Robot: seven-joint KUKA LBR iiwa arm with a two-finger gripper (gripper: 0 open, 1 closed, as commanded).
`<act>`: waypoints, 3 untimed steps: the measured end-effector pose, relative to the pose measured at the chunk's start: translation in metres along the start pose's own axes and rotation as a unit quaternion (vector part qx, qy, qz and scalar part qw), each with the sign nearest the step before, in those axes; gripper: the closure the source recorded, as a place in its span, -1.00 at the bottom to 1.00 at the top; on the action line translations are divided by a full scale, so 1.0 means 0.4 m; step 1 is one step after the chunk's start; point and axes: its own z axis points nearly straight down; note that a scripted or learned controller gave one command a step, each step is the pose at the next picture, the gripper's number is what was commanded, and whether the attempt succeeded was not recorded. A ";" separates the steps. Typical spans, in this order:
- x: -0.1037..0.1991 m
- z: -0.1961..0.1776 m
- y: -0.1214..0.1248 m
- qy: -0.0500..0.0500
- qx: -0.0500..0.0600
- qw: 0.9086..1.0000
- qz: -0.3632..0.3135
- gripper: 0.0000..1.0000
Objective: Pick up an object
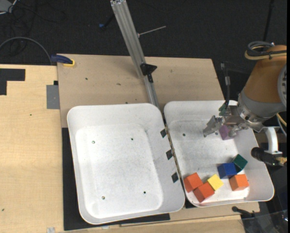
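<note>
We see a purple block (224, 132) in the right bin (198, 115), far of the other blocks. Our jaws (221, 125) sit right over it; we cannot tell whether they are apart or clamped.

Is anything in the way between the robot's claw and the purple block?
Nothing visible is in the way. The gripper is right at the purple block in the right bin. The other blocks, like the blue block and yellow block, sit nearer the bin's front edge, apart from it.
</note>
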 end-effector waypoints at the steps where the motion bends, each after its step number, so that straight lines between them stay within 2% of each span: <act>1: -0.004 -0.029 0.004 0.000 -0.002 1.000 0.002 1.00; 2: -0.003 -0.027 0.004 0.000 -0.002 1.000 0.003 -1.00; 3: -0.005 -0.052 0.004 0.000 -0.002 1.000 0.005 1.00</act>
